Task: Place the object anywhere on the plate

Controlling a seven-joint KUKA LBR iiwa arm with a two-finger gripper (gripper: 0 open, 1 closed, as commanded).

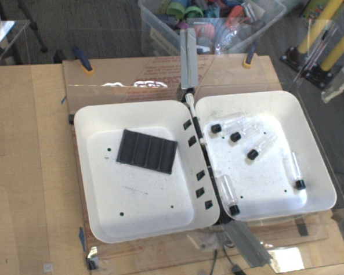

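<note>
A black ribbed rectangular plate (146, 151) lies flat in the upper middle of the left bin (141, 197), turned slightly clockwise. Several clear vials with black caps lie scattered in the right bin (268, 192). One vial (226, 191) rests along that bin's left wall with its cap toward the front. Another vial (293, 170) lies near the right wall. Three more vials (247, 132) cluster in the upper middle, their caps pointing left.
A seam with black clips (198, 161) runs between the two bins. A clear plastic box (211, 12) of colourful items stands behind the bins. Yellow and black gear (319, 32) sits at the back right. Bare wooden bench (29, 172) stretches to the left.
</note>
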